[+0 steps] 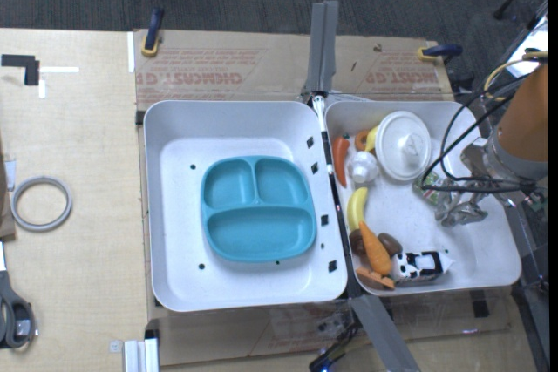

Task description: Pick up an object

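Gripper (460,209) sits low over the right side of the right bin (501,274), metallic and blurry, hanging off the grey arm (523,131) that comes in from the right edge with black cables (453,152) looping around it. Can't tell if it is released or clenched on anything; too blurred, nothing clearly between the tips. Right bin holds the pickable stuff, mostly along its left wall: white lidded bowl (402,144) near the top middle, small white round piece (361,166) just beside it on the left, orange carrot-like stick (340,159) against the left wall, yellow banana (357,206) below that, another bit of yellow (371,138) peeking out by the bowl. Lower down, an orange carrot (375,249) touching a dark brown lump (390,241), and a black-and-white cow toy (420,266) lying near the front wall. Gripper is apart from all of these, closest to the bowl and the cow toy, over bare bin floor. Left bin (166,213) holds a teal divided plate (258,209), three compartments, lying flat in the middle. Bench (70,274) to the left carries a grey tape ring (39,203) and scissors (16,320) at the edge. Cardboard (227,70) lies behind the bins, held by blue-yellow clamps (153,32).
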Available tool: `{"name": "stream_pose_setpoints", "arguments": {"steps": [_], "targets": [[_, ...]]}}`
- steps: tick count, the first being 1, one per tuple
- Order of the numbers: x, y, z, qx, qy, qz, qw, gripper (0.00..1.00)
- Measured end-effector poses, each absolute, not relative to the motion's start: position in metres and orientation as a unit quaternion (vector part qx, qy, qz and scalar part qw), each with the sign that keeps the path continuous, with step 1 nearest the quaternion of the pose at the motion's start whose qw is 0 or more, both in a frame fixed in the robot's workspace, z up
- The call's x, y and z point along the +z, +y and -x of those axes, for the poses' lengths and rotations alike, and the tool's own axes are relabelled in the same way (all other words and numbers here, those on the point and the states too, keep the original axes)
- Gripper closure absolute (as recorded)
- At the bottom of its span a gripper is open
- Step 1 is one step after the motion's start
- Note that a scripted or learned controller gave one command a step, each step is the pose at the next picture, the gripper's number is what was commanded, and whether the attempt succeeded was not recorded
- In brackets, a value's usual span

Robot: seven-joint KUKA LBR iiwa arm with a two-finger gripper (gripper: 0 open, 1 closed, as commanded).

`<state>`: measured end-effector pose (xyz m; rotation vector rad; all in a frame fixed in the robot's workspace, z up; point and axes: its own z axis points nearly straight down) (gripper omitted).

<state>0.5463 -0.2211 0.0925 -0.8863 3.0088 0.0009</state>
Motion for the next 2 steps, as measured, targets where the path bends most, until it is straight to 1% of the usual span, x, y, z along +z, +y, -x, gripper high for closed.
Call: {"name": "stream_pose_setpoints", "arguments": {"steps": [1, 2], "targets": [[0.093, -0.221, -0.489, -0.0004, 0.963, 0.27, 0.002, 1.0], [0.093, -0.205, -0.609, -0.0002, 0.971, 0.239, 0.003, 1.0]]}}
